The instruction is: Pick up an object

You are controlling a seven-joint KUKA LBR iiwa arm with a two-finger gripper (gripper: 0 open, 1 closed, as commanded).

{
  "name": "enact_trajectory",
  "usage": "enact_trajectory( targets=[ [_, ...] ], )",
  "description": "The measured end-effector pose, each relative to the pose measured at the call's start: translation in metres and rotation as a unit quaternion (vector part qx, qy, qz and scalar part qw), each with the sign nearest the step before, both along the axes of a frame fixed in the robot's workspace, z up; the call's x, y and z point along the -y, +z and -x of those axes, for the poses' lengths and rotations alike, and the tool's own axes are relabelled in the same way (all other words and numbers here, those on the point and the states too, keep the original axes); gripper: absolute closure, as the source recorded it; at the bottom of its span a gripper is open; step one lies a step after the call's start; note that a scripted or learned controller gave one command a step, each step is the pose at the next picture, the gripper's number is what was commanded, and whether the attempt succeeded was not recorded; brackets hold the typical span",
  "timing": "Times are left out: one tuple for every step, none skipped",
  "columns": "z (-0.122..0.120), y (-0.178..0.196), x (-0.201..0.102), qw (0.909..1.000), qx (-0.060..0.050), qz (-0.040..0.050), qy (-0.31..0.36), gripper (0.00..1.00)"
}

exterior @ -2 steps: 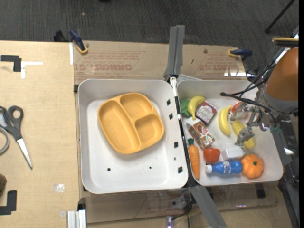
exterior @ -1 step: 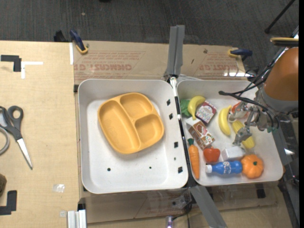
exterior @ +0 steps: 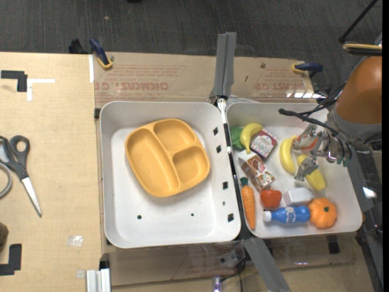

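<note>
The right bin (exterior: 349, 224) holds several toy items: a banana (exterior: 285, 155), a yellow-green lemon (exterior: 250, 134), a red-and-white packet (exterior: 263, 143), a brown packet (exterior: 258, 173), a carrot (exterior: 248, 206), a red piece (exterior: 271, 198), a blue bottle (exterior: 287, 215), a white block (exterior: 298, 195), an orange pumpkin (exterior: 323, 213) and a yellow corn piece (exterior: 316, 179). My gripper (exterior: 302, 156) hangs low over this bin's right half, just right of the banana and above the corn. Its fingers are spread, and nothing sits between them.
The left bin (exterior: 115, 224) holds a yellow divided plate (exterior: 168, 157). Scissors (exterior: 22, 170) lie on the wooden bench at far left. Blue clamps (exterior: 100, 52) pin cardboard behind the bins. The arm's orange band (exterior: 363, 90) is above the right bin's far right corner.
</note>
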State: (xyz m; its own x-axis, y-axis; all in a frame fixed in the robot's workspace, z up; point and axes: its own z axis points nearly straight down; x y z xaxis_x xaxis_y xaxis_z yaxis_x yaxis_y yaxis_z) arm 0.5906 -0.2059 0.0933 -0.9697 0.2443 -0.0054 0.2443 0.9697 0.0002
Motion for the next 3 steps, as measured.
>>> enact_trajectory(
  targets=[
    [-0.002,0.011,0.0,1.0,0.002,0.0014,0.002,1.0],
    [-0.002,0.011,-0.001,1.0,0.002,0.0012,0.002,0.0],
    [0.037,-0.001,0.016,1.0,-0.001,0.0001,-0.005,0.0]
  ],
)
